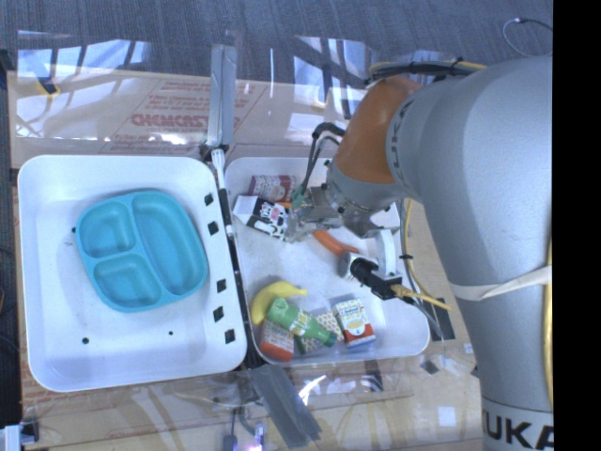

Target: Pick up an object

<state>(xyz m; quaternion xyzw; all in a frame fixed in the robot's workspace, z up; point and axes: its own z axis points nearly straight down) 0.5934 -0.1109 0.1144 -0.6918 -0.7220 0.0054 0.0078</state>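
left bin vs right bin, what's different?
The left bin holds one thing, a blue divided plate; the right bin holds several small items, among them a banana and a green bottle. The gripper is down in the right bin, none in the left bin. Both are shallow and white.

A light-blue divided plate point(141, 249) lies in the left white bin point(56, 346). In the right white bin point(413, 332): a yellow banana point(270, 298), a green bottle point(300, 321), a black-and-white cow-patterned carton point(267, 218), and an orange carrot point(330, 242) beside the carton.
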